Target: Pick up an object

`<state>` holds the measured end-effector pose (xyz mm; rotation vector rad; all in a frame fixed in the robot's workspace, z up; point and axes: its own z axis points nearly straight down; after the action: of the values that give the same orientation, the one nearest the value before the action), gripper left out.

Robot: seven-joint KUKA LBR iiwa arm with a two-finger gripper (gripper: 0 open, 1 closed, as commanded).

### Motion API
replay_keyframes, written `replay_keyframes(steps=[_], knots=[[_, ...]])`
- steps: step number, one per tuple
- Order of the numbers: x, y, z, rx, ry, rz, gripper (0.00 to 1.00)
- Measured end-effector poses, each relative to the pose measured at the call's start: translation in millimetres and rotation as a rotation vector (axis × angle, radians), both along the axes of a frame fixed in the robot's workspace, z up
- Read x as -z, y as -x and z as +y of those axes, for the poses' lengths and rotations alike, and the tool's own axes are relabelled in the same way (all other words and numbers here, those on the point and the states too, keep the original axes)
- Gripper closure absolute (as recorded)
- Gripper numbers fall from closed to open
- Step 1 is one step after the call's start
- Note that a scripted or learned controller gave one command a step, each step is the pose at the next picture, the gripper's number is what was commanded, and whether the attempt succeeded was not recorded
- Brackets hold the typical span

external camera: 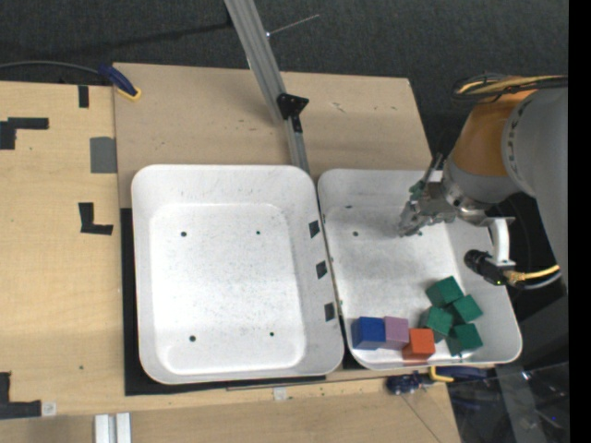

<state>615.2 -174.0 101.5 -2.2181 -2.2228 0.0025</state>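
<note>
Since every candidate object sits in the right bin's [369,201] near corner, the blocks lie well apart from the tool [412,221], toward the camera and slightly right of it; counted, there are four green blocks [447,292], one blue [369,331], one lilac [396,330], one orange [421,341]; whether the tool is clenched or released cannot be told; the left bin [222,183] adjoins on the counter [55,275].

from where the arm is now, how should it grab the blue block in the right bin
Come straight down on the blue block and close across its near and far faces. Its right face touches the purple block, and its left face sits close to the bin wall, so fingers likely won't fit there. The gripper is farther back in that bin.
</note>
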Motion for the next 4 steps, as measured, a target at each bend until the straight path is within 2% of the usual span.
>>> replay_keyframes(steps=[3, 4], knots=[[-152, -13, 13, 0.0, 0.001, -0.007, 1.0], [-159, -2, 67, -0.004, -0.002, -0.002, 1.0]])
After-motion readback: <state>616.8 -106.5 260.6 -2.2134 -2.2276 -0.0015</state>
